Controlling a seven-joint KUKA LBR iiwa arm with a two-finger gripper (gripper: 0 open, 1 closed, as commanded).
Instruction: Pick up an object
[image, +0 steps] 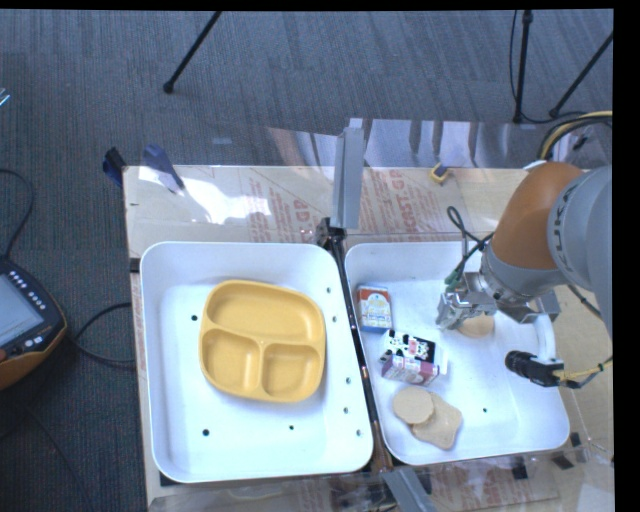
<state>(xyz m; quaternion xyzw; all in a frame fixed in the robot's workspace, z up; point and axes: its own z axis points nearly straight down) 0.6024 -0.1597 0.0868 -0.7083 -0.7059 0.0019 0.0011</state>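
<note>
While the grey arm (560, 235) with its orange band reaches in from the right, the jaws (458, 308) hang low over the right bin (500, 420), in its upper middle part. Whether they stand wide or narrow I cannot tell, since the metal wrist block hides the tips from above. Nothing can be seen held between them.

Just beside the jaws, on their right and touching or nearly touching them, lies a small tan roll (478, 325) on the bin floor; part of it is hidden under the wrist. To the left of the jaws, near the wall shared by both bins, lies a small carton with a red and blue face (374, 307), flat on its back. Below and to the left of the jaws lies a black-and-white patterned milk carton (410, 358), tipped on its side, apart from the jaws. Nearer the front edge of the same bin lie two tan biscuit-like pieces (428, 416), overlapping each other, well apart from the jaws. A black cylindrical fitting with a cable (530, 366) sits over the right part of this bin, below the arm.

The left bin (170, 420) holds a yellow divided plate (264, 340) with three compartments, lying upright near its middle. Both bins rest side by side on the tabletop (230, 205), whose far part is covered with a clear sheet that catches glare.
</note>
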